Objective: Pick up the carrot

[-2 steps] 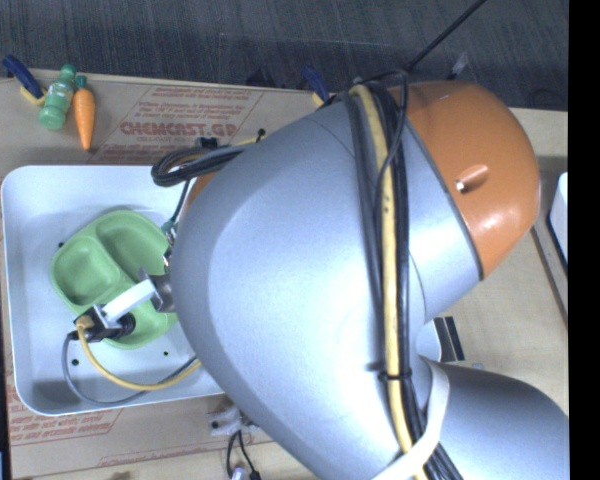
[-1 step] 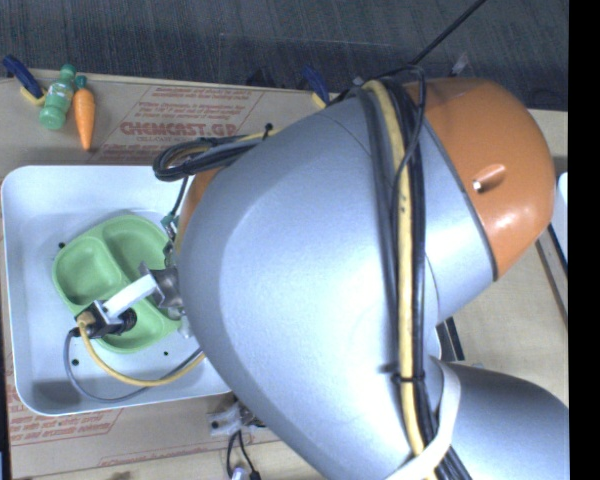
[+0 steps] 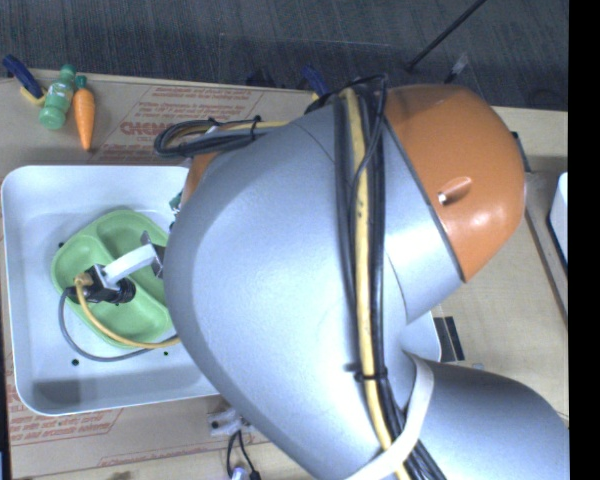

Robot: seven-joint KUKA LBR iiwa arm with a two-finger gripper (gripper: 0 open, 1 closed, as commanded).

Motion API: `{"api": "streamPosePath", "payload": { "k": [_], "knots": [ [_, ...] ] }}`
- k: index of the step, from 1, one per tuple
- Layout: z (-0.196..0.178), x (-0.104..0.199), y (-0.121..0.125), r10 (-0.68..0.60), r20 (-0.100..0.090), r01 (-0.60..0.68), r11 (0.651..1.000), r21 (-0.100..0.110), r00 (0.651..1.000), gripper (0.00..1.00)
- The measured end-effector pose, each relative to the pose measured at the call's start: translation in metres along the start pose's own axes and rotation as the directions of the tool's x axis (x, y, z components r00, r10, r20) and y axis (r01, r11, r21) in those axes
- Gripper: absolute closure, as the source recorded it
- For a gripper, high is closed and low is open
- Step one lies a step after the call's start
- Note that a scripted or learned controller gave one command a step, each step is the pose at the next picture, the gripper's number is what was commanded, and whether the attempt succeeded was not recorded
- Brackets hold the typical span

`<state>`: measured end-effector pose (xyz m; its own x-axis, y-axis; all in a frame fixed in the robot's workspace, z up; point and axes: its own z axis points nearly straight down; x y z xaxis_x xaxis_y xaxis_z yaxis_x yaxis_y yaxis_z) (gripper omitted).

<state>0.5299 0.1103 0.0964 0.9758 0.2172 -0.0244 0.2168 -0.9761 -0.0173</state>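
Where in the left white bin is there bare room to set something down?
In the shallow white bin, bare floor runs along the left and lower walls, bordering the green curved dish. It is crowded on the right side, under the grey arm. The orange tapered carrot lies outside, on brown cardboard.

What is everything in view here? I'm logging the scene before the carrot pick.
carrot: one, orange, on the cardboard outside the bin, past its far left corner
green object: one, green, beside the carrot
blue clips: two, blue, along the cardboard's far edge
dish: one, light green, inside the bin
bin: one, white, left side
cardboard: one, brown, under the bin
arm: one, grey with orange band, over the bin
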Motion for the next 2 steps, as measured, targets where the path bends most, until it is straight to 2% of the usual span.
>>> {"api": "streamPosePath", "payload": {
  "k": [2],
  "knots": [
    [-0.0114,-0.0039,-0.0071,-0.018,0.024,0.018,1.000,0.013,1.000,1.00]
  ]
}}
